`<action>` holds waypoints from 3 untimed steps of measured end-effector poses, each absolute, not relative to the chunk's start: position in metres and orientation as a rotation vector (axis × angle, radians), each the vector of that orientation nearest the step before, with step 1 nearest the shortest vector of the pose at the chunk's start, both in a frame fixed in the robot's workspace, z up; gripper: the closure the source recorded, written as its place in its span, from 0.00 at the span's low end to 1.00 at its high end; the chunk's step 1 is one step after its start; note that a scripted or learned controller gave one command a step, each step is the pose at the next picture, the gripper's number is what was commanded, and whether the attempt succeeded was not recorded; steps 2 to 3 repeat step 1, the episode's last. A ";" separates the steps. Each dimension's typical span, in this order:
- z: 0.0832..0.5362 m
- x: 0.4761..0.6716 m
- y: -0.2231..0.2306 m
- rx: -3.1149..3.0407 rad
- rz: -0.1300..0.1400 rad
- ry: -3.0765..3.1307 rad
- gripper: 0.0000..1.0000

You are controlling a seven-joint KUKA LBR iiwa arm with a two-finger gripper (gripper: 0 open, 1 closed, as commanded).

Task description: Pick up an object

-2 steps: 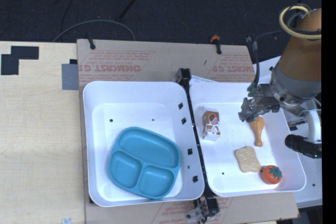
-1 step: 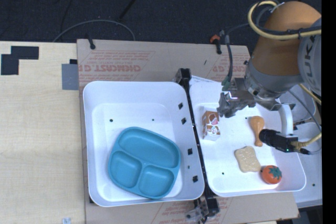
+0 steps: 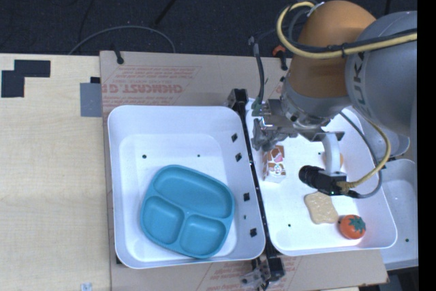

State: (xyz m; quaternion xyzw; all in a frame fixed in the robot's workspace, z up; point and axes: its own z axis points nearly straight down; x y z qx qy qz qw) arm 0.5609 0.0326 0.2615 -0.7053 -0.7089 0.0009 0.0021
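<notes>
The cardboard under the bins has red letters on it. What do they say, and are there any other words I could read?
Cardboard sheet: red print, upside down, too blurred to read surely.
Small carton in the right bin: printing too small to read.
Blue tray: no words.

This is a robotics lab or test cell, not a home: an industrial grey arm [image 3: 381, 78] with an orange band and looped yellow cabling reaches over a plywood bench [image 3: 48, 180]. Two shallow white bins [image 3: 126, 126] sit side by side on printed cardboard, and black cables trail over dark carpet behind, with black and grey marker patches on the benchtop
</notes>
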 end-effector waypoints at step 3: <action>0.249 0.586 0.085 -2.216 0.003 -2.224 1.00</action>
